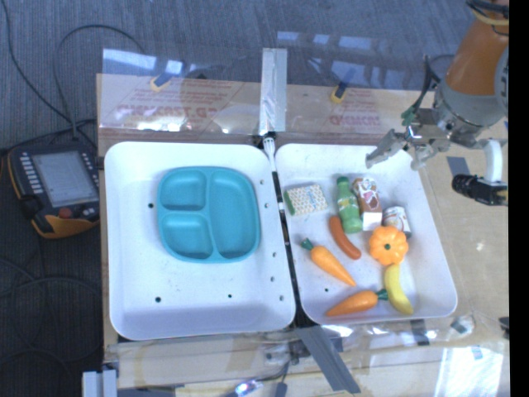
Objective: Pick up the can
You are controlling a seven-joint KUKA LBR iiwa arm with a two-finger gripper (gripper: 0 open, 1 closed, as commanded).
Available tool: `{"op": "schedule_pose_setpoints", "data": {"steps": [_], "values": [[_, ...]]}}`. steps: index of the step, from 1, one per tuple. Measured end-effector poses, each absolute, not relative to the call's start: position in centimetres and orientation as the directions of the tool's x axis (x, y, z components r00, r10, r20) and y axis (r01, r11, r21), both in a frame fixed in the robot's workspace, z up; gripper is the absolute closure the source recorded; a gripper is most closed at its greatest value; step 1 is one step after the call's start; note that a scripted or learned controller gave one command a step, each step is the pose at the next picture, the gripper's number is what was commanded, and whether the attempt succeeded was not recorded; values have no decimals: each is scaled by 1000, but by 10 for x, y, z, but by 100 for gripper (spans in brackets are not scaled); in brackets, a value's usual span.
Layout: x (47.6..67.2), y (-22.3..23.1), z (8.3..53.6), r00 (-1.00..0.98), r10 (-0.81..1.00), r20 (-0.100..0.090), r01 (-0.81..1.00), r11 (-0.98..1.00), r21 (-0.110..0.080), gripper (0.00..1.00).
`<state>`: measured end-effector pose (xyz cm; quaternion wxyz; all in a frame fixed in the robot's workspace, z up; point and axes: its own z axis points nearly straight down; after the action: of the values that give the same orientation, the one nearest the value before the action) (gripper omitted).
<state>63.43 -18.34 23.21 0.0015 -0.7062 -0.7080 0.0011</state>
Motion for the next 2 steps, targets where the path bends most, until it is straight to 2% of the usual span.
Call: {"op": "schedule_pose_setpoints", "data": {"steps": [1, 2], "values": [[635, -182, 240, -5, 1000, 0, 1000, 5, -7, 100], [598, -224, 256, 233, 972, -3, 972, -233, -4, 100]]}}
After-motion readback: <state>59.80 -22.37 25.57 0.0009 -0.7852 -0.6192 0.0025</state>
